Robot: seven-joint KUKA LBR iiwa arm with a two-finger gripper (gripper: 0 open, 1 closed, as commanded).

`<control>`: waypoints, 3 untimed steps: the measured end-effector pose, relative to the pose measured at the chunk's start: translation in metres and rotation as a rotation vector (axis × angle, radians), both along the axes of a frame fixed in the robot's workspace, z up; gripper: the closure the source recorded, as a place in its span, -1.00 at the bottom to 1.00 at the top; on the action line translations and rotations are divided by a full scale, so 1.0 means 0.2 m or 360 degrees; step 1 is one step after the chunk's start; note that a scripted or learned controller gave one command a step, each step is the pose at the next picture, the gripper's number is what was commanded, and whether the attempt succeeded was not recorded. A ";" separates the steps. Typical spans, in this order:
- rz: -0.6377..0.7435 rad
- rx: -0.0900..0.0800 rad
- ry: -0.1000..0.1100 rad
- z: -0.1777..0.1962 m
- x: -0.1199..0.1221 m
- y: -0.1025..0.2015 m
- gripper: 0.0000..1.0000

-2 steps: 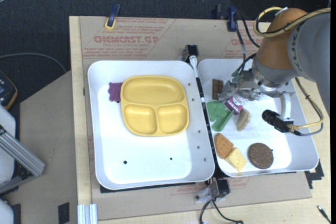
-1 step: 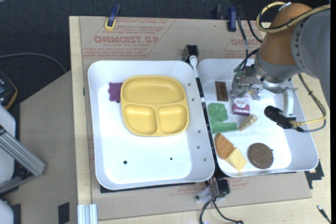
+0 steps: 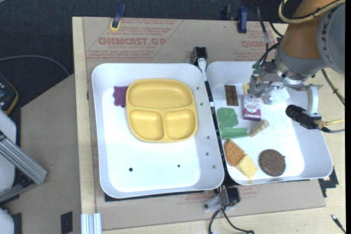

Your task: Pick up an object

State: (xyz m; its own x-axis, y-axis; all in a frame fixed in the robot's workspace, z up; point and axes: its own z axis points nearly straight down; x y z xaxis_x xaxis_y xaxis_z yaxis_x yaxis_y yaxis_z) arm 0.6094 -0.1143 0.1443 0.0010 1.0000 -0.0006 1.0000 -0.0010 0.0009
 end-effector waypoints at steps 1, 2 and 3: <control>0.0003 0.0000 -0.0002 0.30 -0.01 0.00 1.00; 0.0004 0.0000 -0.0004 0.40 0.00 0.00 1.00; 0.0004 0.0002 0.0007 0.45 -0.21 0.16 1.00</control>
